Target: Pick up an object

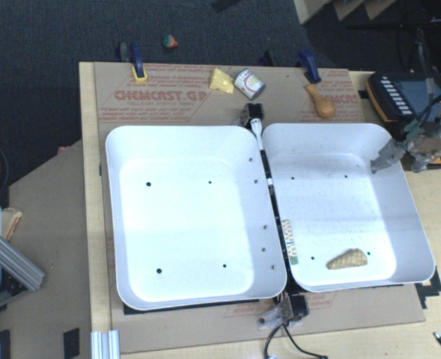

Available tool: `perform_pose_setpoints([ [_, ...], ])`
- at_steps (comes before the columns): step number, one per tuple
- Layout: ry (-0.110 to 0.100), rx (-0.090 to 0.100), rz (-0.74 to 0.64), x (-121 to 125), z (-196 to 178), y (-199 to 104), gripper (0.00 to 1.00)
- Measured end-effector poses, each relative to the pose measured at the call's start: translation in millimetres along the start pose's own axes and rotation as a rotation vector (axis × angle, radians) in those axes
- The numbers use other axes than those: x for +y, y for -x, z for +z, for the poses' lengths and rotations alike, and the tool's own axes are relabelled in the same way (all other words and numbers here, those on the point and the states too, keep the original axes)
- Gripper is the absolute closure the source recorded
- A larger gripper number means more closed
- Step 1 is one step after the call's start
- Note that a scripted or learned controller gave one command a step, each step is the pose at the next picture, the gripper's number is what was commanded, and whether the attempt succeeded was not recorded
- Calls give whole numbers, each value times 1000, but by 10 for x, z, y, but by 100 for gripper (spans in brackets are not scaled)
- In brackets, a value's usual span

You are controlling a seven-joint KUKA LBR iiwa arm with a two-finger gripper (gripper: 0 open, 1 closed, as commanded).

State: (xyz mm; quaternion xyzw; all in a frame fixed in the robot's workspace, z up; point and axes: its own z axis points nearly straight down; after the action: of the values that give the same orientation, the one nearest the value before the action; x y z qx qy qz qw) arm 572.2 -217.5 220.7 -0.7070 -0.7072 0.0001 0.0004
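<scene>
**Scene status: hand at far-right rim of right bin, object at near side**

The arm is mostly cut off at the right edge; the visible grey hand [385, 158] is small and blurred, and whether its fingers are apart or together cannot be told. It sits over the far-right rim of the right bin [400, 200].

The right bin holds one tan, crumpled object [347, 259], lying on the floor near the near wall, well apart from the hand. The floor between them is open.

The left bin [119, 200] touches the right bin along a shared middle edge.

On the table [100, 96], beyond the bins, lie a yellow wedge [221, 81], a small white canister [249, 84] and a wooden-handled piece [320, 101].
</scene>
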Motion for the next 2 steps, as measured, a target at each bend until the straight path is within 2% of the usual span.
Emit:
perform_pose_setpoints([
  [1,4,-2,-1,7,-111,2,100],
  [2,24,-4,-10,632,-1850,-708,100],
])
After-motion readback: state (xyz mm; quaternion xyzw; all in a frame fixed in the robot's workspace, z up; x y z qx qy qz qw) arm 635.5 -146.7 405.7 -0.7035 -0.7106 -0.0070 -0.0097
